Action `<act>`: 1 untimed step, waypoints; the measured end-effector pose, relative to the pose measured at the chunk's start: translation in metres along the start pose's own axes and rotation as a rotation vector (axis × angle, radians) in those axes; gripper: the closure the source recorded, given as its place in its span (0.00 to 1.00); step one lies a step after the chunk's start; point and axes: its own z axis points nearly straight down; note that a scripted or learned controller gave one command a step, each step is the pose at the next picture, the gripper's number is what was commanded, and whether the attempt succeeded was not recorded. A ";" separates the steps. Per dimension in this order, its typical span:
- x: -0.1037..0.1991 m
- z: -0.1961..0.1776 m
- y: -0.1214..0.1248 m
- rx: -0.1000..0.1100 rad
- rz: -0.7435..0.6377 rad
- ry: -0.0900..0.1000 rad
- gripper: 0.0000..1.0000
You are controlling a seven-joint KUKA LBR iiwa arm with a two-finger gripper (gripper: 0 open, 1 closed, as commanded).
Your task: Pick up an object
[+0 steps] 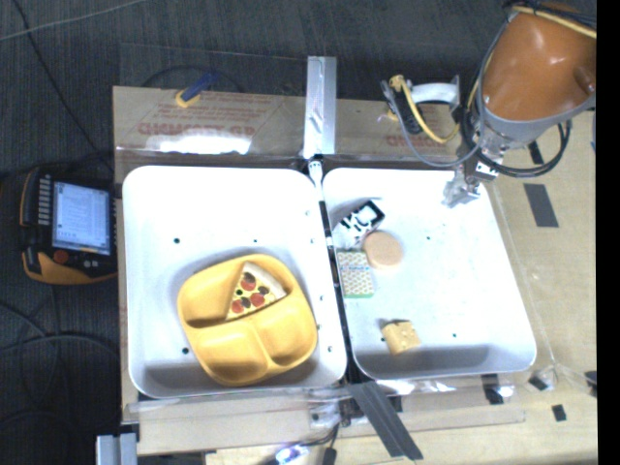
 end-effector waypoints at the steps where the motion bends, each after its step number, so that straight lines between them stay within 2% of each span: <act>1: 0.016 -0.017 0.053 0.001 -0.082 0.000 1.00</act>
